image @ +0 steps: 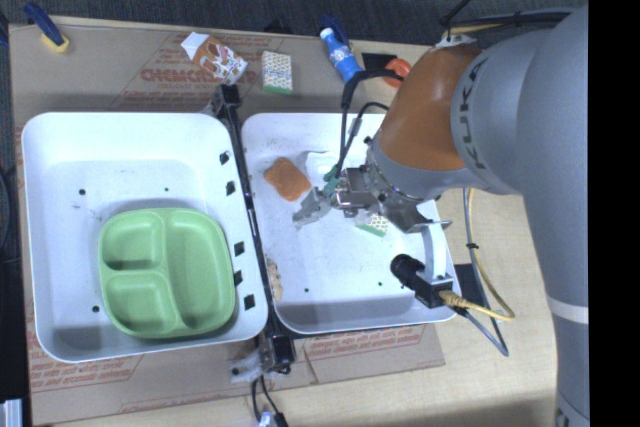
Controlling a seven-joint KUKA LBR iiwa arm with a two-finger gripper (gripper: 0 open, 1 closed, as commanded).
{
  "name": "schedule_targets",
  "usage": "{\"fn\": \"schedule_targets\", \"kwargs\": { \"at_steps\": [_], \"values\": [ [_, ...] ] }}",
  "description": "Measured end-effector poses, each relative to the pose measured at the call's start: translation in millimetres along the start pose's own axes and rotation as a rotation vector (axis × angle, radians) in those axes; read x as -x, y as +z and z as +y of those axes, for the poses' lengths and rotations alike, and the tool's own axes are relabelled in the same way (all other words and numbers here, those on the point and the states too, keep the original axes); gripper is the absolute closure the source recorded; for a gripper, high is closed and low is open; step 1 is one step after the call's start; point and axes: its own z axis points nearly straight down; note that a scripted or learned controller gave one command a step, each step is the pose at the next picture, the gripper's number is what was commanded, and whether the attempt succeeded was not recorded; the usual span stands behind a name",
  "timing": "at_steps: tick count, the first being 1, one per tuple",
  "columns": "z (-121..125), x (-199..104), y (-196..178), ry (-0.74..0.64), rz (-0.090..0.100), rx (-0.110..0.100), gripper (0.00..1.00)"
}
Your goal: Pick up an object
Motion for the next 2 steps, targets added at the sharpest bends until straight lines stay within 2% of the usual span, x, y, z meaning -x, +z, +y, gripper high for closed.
{"fn": "schedule_targets", "kwargs": {
  "at_steps": [2],
  "values": [
    [0.0, 0.0, 0.0, 0.000, 0.000, 0.000, 0.00]
  ]
}}
